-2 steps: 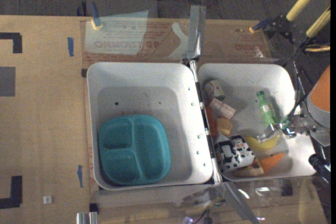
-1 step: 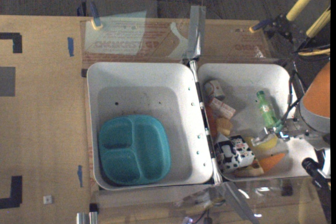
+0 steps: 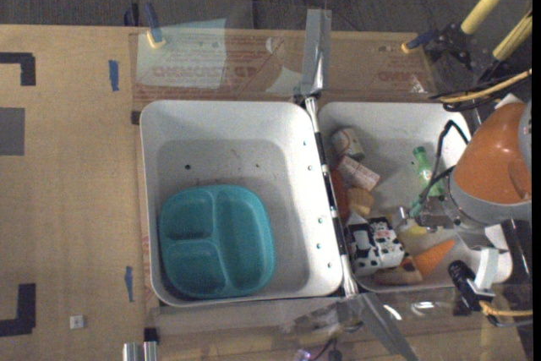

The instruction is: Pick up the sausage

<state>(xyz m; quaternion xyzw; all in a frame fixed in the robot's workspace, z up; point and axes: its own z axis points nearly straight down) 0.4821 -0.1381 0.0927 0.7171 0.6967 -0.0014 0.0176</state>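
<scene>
The right bin (image 3: 385, 127) holds a heap of toy food. A brownish, elongated piece that looks like the sausage (image 3: 396, 275) lies along the bin's front wall, below a black-and-white carton (image 3: 377, 243). The arm's orange band (image 3: 499, 165) hangs over the bin's right side. My gripper (image 3: 421, 221) points down and left into the bin, above an orange carrot-like piece (image 3: 436, 254) and up and to the right of the sausage, apart from it. Nothing visibly hangs from it.
The left bin (image 3: 169, 139) holds a teal divided plate (image 3: 216, 241). In the right bin also lie a round can (image 3: 347, 141), a small pink-and-tan box (image 3: 359, 173), a red piece (image 3: 338, 183) and a green bottle (image 3: 423, 163). Cables and yellow poles stand at the right.
</scene>
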